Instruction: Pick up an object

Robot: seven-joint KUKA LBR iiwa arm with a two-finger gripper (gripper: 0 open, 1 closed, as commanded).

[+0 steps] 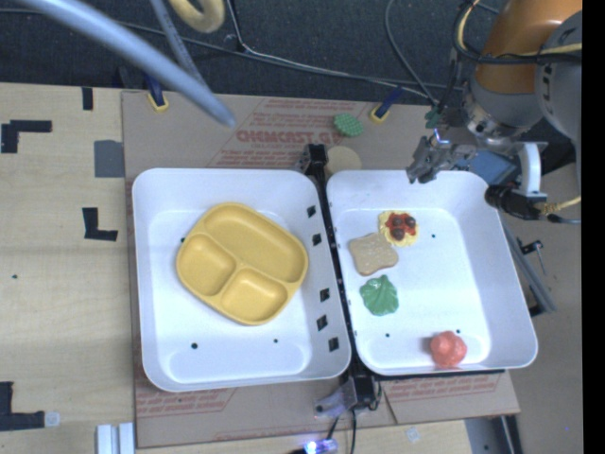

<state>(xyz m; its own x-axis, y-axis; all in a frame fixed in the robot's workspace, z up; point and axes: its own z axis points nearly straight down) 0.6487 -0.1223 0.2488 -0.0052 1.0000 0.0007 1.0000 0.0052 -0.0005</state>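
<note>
The right bin (492, 282) holds several small food toys: a yellow piece with a red topping (399, 227), a tan toast-shaped piece (371, 253), a green leafy piece (380, 295) and a pink-red piece (448, 348) near the front right corner. My gripper (428, 165) hangs over the right bin's far edge, above and right of the yellow piece, touching none of the toys. I see nothing between its fingers, but their spread is too small to judge.
The left bin (161, 253) holds a yellow sectioned tray (242, 262). A green toy (347, 124) lies on the cardboard behind the bins. Cables and a grey pole cross the back. A black divider clip row runs between the bins.
</note>
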